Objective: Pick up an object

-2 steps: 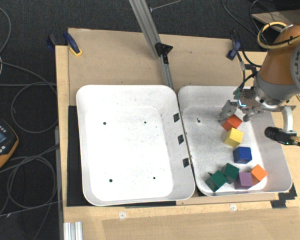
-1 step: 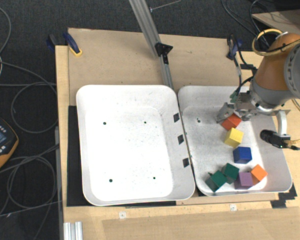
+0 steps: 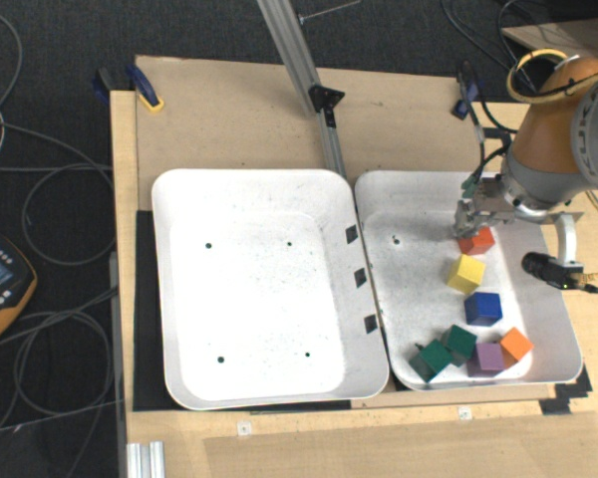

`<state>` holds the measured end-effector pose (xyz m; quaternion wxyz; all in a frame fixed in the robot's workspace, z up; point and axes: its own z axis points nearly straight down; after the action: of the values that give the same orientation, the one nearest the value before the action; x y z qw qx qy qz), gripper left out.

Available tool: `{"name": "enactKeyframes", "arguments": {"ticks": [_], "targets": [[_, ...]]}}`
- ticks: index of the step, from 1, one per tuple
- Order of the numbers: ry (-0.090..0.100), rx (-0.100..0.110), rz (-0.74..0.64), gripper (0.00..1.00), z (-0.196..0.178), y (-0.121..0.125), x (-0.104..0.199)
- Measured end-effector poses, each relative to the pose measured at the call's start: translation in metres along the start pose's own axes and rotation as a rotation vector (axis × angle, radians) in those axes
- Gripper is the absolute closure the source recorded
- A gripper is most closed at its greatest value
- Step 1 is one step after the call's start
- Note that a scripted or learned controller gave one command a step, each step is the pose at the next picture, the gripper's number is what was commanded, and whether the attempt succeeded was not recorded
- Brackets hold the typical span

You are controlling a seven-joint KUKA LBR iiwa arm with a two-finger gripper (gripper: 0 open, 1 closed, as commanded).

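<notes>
My gripper (image 3: 470, 223) hangs low in the right bin (image 3: 409, 297), at its upper right part, directly over a red block (image 3: 477, 239). The fingers reach down to the block's top edge; whether they clasp it is hidden by the wrist. Just below lie a yellow block (image 3: 466, 273) and a blue block (image 3: 483, 308). Along the bin's front edge sit two green blocks (image 3: 445, 352), a purple block (image 3: 489, 357) and an orange block (image 3: 516, 344).
The left bin (image 3: 249, 287) lies beside the right one, with a row of black clips (image 3: 360, 277) at the seam. A slanted metal pole (image 3: 299, 58) crosses the back of the bench. Cables trail at the right near the arm.
</notes>
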<state>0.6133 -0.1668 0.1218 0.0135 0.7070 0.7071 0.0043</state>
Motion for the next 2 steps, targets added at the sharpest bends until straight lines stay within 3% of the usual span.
{"name": "enactKeyframes", "arguments": {"ticks": [1, 2], "targets": [[0.011, 0.016, -0.002, 1.0, -0.062, 0.011, 0.002], [0.012, 0.018, -0.002, 1.0, -0.103, 0.014, 0.001]]}}
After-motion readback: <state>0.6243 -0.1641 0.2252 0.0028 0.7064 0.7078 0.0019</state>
